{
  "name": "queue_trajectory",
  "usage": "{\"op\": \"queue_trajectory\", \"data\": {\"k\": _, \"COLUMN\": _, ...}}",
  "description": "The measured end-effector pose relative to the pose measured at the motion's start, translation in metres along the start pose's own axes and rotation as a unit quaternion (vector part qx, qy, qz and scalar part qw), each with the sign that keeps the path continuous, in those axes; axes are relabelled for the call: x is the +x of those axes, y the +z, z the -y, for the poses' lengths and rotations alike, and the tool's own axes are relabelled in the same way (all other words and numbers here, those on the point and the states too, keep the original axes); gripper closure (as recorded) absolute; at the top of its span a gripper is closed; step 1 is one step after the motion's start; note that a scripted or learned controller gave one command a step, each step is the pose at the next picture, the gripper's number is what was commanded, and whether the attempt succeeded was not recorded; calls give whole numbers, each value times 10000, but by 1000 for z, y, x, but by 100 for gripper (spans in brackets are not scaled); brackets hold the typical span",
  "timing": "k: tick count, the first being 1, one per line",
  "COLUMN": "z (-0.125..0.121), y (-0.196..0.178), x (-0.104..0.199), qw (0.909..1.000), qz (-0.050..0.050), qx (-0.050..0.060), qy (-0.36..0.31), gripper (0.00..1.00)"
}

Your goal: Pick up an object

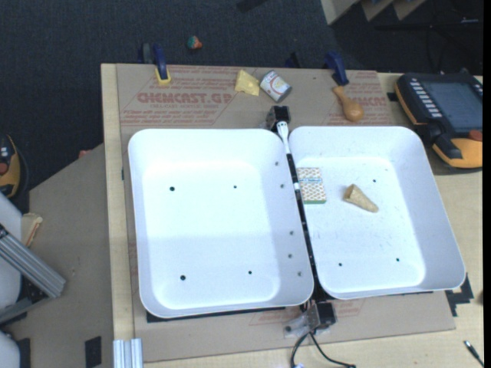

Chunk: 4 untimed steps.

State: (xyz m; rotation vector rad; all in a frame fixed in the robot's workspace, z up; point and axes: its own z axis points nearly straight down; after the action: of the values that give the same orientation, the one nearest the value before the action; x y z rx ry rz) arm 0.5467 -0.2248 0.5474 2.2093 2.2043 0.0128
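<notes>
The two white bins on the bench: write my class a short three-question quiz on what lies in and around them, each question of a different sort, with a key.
1. True or false: the patterned block and the tan wedge lie in the same bin.
2. Which bin holds them? A) the left bin B) the right bin
3. Fill in: the small boxed item lies on the board, beside the yellow ____, beyond the bins' far edge.

Key: 1 true. 2 B. 3 wedge.
</notes>
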Motion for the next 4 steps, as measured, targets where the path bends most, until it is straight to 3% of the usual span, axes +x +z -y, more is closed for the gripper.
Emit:
{"op": "queue_trajectory", "data": {"k": 1, "z": 5, "y": 90, "x": 67, "qw": 9999, "qz": -65, "qx": 141, "qy": -42, "gripper": 100}}
{"op": "queue_trajectory", "data": {"k": 2, "z": -24, "y": 144, "x": 160, "qw": 9999, "qz": -56, "qx": 128, "qy": -52, "gripper": 100}}
{"op": "queue_trajectory", "data": {"k": 3, "z": 22, "y": 1, "x": 143, "qw": 10000, "qz": -32, "qx": 8, "qy": -9, "gripper": 100}}
{"op": "queue_trajectory", "data": {"k": 4, "z": 40, "y": 110, "x": 207, "qw": 9999, "qz": -52, "qx": 149, "qy": -34, "gripper": 100}}
